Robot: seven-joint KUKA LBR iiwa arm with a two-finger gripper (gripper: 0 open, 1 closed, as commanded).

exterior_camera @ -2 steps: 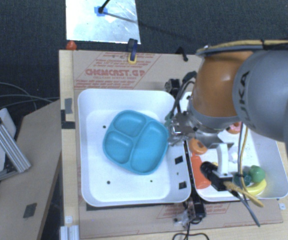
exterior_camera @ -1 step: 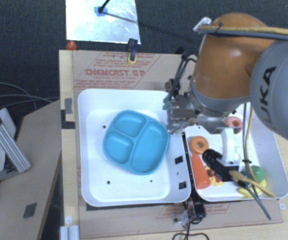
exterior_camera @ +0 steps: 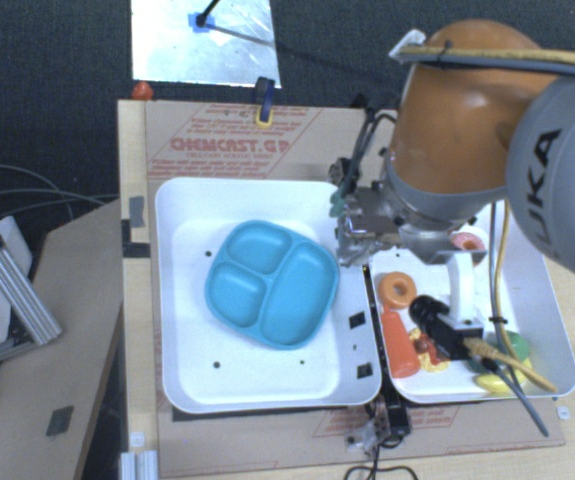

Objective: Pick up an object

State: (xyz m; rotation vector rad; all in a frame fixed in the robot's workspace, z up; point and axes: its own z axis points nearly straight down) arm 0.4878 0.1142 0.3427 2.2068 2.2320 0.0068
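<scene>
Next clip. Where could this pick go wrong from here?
1. The gripper hangs near the rims where the left bin and right bin meet; lowering there may hit a rim.
2. The blue plate is wide and shallow, likely hard to pinch.
3. The orange ring lies close to an orange piece; grabbing one may shove the other.

Red print reading "CHEMCAST GP" runs across the brown masking-paper sheet (exterior_camera: pixel 232 146) toward twelve o'clock. The grey robot arm (exterior_camera: pixel 557 168) at three o'clock shows black letters "KA".
</scene>
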